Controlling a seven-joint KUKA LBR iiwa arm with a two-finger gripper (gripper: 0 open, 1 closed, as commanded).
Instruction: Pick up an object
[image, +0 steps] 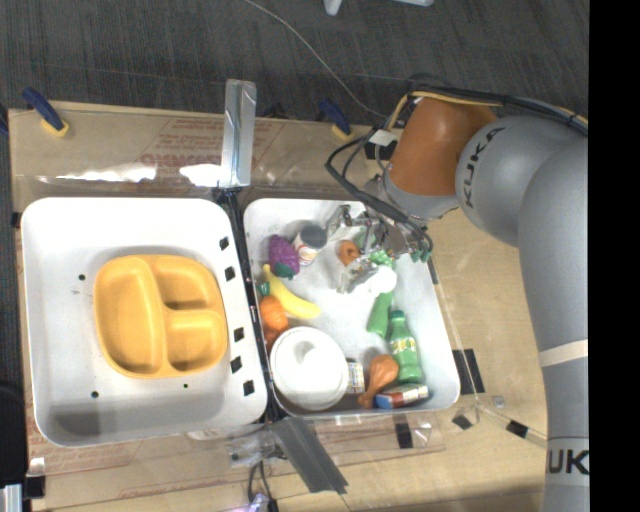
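Observation:
My gripper (350, 247) hangs low over the back of the right bin (440, 330), open, with its two metal fingers (344, 214) spread wide. A small orange object (347, 251) lies between them, and I cannot tell whether they touch it. Close by are purple grapes (283, 254), a small grey cup (311, 236), a banana (290, 299) and a green piece (378, 258) just under the wrist. The front half holds two green bottles (393, 330), a white bowl (308, 365), an orange fruit (272, 314) and a brown drumstick (379, 374).
The left bin (50, 330) holds a yellow divided tray (160, 311). A black divider (243, 300) runs between the bins. The grey arm with its orange band (432, 146) reaches in from the right, with cables looping above the right bin's back wall.

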